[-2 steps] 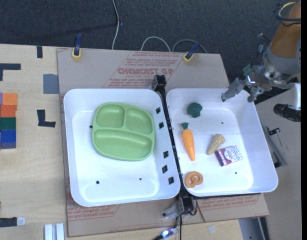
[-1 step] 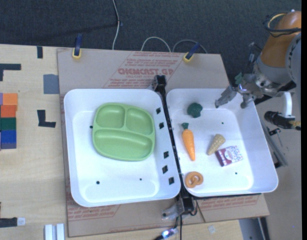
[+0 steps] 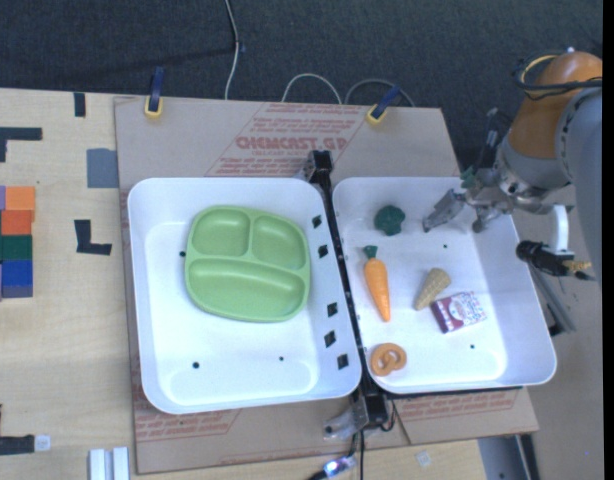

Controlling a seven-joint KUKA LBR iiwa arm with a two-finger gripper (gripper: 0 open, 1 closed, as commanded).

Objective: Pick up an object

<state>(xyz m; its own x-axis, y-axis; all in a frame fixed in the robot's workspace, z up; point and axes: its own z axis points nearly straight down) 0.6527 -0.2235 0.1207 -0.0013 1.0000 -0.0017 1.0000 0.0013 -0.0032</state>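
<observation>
The right bin (image 3: 507,368) holds several small items: a dark green broccoli piece (image 3: 390,219), an orange carrot (image 3: 377,284), a tan cone-shaped piece (image 3: 433,288), a maroon and white carton (image 3: 458,311) and a brown pretzel (image 3: 388,359). My gripper (image 3: 459,218) hangs over the bin's far right part, to the right of the broccoli piece and apart from it. Its two fingers are spread open with nothing between them. The grey arm with its orange band (image 3: 547,118) comes in from the right.
The left bin (image 3: 157,368) holds a green divided plate (image 3: 249,264). A black divider (image 3: 332,268) runs between the two bins. Coloured blocks (image 3: 9,243) lie on the bench at the far left. Cables (image 3: 317,86) loop behind the bins.
</observation>
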